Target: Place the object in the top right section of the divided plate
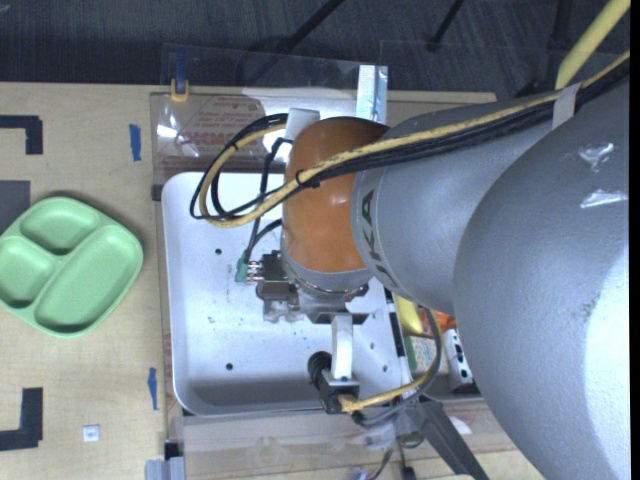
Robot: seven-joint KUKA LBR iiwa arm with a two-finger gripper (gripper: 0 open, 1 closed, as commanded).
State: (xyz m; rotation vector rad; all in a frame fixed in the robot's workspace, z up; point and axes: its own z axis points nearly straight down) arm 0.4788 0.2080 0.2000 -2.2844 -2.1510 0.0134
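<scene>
Arm (480,218) over bin (200,268) (divided plate (68,264) well apart).

Reddish print on the clear plastic sheet (215,120) is too blurred to read

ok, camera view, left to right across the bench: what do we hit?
Green divided plate → blue tape mark → white bin → arm's orange band → colourful packet, partly under the arm.
</scene>
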